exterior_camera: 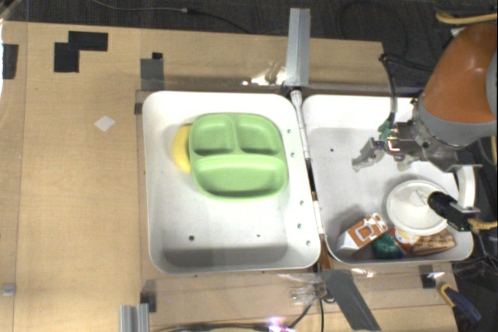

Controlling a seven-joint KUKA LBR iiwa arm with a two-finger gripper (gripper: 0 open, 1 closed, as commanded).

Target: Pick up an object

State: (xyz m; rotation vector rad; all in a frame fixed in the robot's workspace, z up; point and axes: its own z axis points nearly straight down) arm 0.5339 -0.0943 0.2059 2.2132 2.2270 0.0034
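Right bin, taken as landmark. The pincer hangs over the bin's bare upper floor, fingers apart and holding nothing. The candidates, a white bowl, a small printed carton and a dark green item, crowd the bin's near-right corner. Risk: descending here closes on empty floor; in the corner, wall and neighbours may block a finger. Left of it, a green divided plate; pale wooden desk, dark carpet beyond.

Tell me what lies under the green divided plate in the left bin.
A yellow thing pokes out from under the green divided plate's left edge. The plate covers the rest, so its shape stays unknown.
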